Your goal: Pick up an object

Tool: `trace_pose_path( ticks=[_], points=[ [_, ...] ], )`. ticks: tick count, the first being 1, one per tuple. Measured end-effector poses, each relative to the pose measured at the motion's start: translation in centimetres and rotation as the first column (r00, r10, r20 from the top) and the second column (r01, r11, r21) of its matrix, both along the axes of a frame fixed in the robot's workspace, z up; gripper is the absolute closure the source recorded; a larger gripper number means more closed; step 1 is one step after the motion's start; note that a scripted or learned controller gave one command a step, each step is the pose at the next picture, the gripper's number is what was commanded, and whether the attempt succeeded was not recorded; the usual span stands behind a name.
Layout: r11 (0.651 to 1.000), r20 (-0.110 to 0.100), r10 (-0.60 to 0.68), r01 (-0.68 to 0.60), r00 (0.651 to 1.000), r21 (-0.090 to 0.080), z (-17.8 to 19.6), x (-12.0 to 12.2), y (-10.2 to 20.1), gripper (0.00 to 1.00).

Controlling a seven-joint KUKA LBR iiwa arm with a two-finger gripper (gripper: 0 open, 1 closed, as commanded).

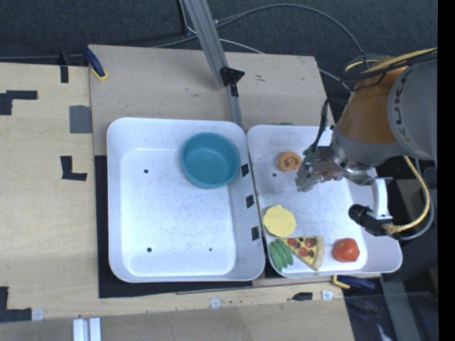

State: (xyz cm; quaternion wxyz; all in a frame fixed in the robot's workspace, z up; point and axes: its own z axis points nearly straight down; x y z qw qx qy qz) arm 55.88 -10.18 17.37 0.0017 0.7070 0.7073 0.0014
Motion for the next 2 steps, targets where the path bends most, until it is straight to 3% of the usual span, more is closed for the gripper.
trace_pose_path(
  ticks=[2],
  points=[
    [1.000,0.000,0.000,0.000,1.000,0.000,11.2,-0.3,0.5,1.00]
  ],
)
